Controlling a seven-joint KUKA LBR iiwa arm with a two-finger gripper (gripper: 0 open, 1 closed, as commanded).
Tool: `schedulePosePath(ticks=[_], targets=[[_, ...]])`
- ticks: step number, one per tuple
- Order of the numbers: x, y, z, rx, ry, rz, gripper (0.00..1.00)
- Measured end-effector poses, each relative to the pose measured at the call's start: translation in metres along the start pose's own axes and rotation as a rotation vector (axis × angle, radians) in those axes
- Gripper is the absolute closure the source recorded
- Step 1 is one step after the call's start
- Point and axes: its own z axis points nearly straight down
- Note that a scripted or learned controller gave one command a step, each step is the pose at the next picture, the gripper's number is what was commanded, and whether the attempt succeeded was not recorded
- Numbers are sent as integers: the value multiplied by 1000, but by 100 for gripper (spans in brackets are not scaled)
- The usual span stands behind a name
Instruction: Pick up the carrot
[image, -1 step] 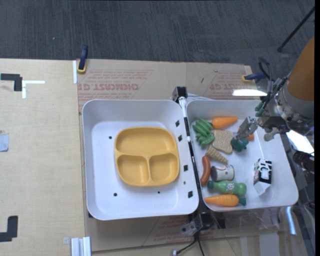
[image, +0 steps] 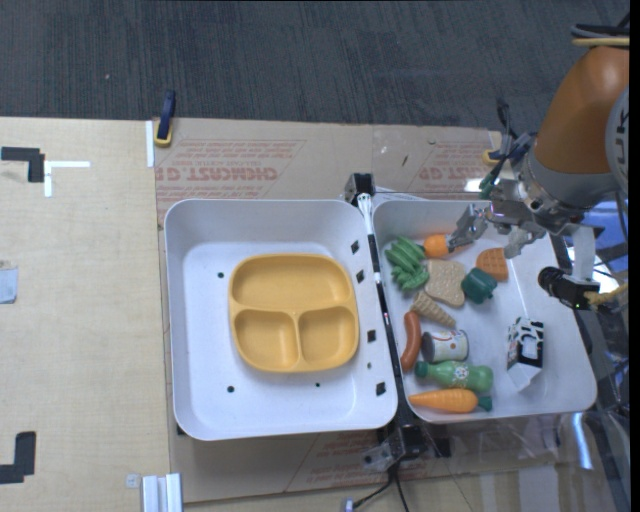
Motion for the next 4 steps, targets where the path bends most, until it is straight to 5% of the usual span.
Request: schedulePosePath(ticks=[1, 2, 3, 4], targets=[[-44, 30, 93, -1, 0, -61, 0], [-54, 71, 116, 19, 5, 131, 0], [-4, 68, 115, -16, -3, 467, 0], [-29, 28, 126, 1, 1, 899, 0]])
